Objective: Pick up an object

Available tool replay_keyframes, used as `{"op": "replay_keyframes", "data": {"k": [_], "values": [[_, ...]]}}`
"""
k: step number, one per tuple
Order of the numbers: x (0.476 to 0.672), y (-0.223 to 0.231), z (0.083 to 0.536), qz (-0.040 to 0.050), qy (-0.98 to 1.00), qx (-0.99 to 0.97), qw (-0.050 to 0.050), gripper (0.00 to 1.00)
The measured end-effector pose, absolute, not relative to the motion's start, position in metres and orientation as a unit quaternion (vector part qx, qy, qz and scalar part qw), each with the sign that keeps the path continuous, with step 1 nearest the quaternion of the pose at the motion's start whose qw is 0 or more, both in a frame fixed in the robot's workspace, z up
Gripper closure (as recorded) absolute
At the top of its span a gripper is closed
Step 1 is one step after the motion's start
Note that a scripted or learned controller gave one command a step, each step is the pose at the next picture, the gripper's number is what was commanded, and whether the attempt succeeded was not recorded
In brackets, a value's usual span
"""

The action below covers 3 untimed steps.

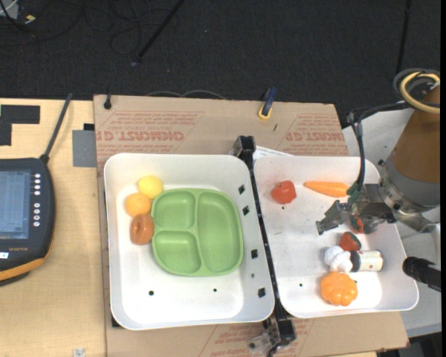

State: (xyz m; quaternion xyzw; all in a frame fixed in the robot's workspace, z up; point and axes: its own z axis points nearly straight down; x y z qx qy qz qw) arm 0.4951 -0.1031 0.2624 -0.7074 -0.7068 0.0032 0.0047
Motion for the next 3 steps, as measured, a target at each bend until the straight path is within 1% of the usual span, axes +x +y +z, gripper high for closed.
{"op": "replay_keyframes", "data": {"k": [1,2,3], "values": [[0.496,-0.103,0.266,0.001,-0.707,-0.707,0.002,0.0],[0.501,-0.093,0.209,0.0022,-0.708,-0.706,0.004,0.0],[0.501,-0.085,0.164,0.0021,-0.708,-0.707,0.004,0.0]]}}
